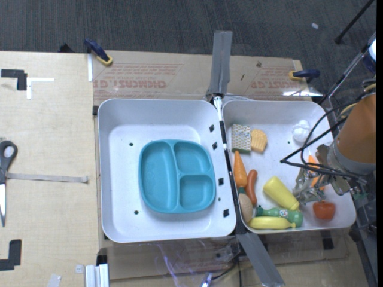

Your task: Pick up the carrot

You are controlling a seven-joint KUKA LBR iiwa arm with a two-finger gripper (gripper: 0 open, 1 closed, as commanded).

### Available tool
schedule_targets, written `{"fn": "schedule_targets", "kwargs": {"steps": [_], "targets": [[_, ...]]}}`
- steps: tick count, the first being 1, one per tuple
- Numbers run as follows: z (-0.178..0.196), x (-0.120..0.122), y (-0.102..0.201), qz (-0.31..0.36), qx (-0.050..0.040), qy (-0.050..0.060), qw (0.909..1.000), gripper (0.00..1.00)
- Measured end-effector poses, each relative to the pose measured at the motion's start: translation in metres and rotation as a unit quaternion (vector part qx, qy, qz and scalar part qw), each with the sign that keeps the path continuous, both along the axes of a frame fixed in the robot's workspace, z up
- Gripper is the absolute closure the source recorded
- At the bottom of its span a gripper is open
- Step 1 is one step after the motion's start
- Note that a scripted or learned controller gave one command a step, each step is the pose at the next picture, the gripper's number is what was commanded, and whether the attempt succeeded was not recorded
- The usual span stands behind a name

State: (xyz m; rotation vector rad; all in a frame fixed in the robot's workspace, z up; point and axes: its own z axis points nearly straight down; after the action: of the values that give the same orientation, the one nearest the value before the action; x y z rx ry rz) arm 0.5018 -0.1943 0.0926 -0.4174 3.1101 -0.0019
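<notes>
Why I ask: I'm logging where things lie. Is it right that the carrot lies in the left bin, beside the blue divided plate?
Not quite. The camera view shows the carrot in the right bin, along its left wall; the blue divided plate lies in the left bin.

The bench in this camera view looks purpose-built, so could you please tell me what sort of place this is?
Most likely a robotics lab bench set up for picking trials. Two white bins sit side by side, taped and clamped over cardboard; the right one holds toy food, including the carrot, and the arm reaches in above it.

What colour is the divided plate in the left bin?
Teal blue plate, seen clearly in the camera view.
</notes>
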Motion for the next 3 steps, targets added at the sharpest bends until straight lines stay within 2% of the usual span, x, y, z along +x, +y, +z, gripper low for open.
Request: {"fn": "schedule_targets", "kwargs": {"steps": [1, 2, 3], "targets": [[0.000, 0.000, 0.000, 0.000, 0.0000, 0.000, 1.0000, 0.00], [0.000, -0.014, -0.023, -0.215, 0.0008, 0.000, 0.9766, 0.00], [0.010, -0.011, -0.023, -0.213, 0.0004, -0.003, 0.9770, 1.00]]}}
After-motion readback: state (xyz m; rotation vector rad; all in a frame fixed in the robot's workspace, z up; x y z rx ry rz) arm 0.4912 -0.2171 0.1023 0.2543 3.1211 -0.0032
